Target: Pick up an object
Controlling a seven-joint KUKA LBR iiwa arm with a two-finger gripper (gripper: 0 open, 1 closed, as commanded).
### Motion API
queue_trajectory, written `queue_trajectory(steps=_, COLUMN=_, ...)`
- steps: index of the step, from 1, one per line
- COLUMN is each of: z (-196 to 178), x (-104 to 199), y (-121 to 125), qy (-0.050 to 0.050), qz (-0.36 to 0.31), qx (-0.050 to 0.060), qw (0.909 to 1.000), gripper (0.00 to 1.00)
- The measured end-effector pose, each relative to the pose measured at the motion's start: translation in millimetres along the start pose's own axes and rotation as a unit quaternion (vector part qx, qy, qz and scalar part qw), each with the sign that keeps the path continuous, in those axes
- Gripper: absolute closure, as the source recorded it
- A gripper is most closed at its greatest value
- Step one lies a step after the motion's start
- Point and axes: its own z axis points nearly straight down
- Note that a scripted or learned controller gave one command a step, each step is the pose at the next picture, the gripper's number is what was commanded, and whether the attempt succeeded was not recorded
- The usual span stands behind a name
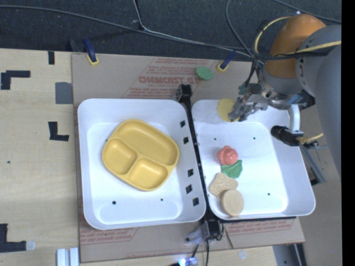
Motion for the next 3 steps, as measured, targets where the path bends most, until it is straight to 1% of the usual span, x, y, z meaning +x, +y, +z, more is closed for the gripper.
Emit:
queue_trajectory(steps=1, z=-63, x=4, y=-2, qy=0.0, qz=-0.001, qx=-0.001, qw=1.0, gripper=1.0)
queue_trajectory(steps=2, z=-106, x=7, y=3, qy=0.0, qz=0.0, qx=0.0, qw=1.0, gripper=1.0)
queue_trajectory(steps=3, z=-90, x=54, y=-6, qy=0.001, qz=-0.002, qx=0.003, qw=1.0, gripper=1.0)
